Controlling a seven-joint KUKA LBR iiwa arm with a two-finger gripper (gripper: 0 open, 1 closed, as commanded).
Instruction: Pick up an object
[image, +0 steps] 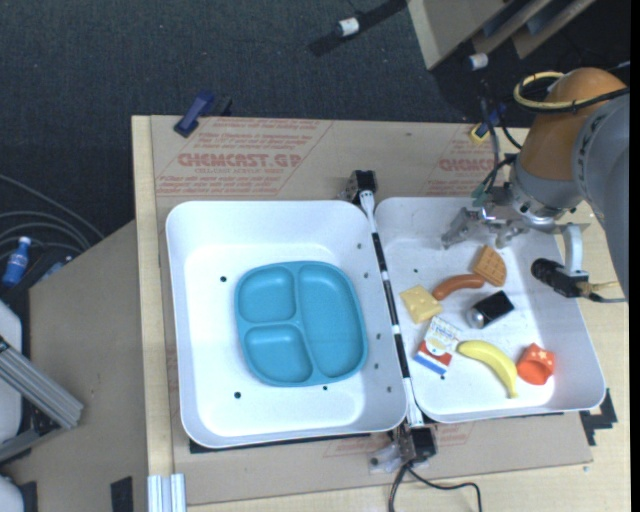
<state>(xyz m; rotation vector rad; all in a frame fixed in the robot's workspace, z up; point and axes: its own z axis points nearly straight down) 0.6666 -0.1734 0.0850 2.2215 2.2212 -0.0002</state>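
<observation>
left bin (190, 300) - blue tray (300, 322) | right bin (575, 345) - banana (492, 362), sausage (458, 286) | hand (483, 225) spread, holding nothing

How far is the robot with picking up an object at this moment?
Nothing looks picked yet. The pincer hangs over the far part of the right bin, just above the cracker. The sausage, banana and cheese wedge lie in that bin. Grasping and lifting are left.

Cardboard-topped bench (290, 150) bearing two white bins, left (190, 300) and right (570, 330), side by side.
</observation>
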